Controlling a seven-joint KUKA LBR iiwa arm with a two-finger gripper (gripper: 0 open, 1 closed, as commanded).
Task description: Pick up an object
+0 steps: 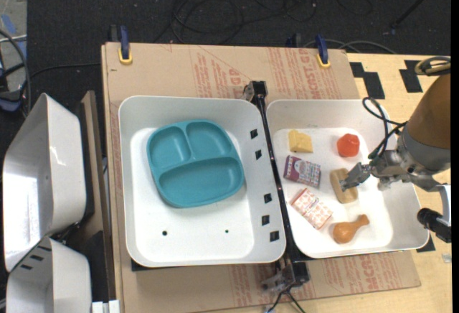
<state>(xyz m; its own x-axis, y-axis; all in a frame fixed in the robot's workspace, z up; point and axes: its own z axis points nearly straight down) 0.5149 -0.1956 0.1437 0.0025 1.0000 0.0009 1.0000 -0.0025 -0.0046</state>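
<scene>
The right bin (380, 112) holds several small objects. A yellow wedge (300, 141) and a red piece (348, 145) lie toward its back. A purple box (303, 171) sits near its left wall, with a pink patterned packet (310, 208) below it. An orange drumstick (350, 228) lies near the front. A tan block (345, 188) sits mid-bin. My gripper (356, 176) reaches in from the right, low over the tan block's upper right edge and partly covering it.
The left bin (143, 232) holds a teal divided plate (193, 163). A black divider (271, 175) runs between the two bins. The arm's orange band (432, 121) hangs over the right bin's right wall. Cables lie on the floor behind the bench.
</scene>
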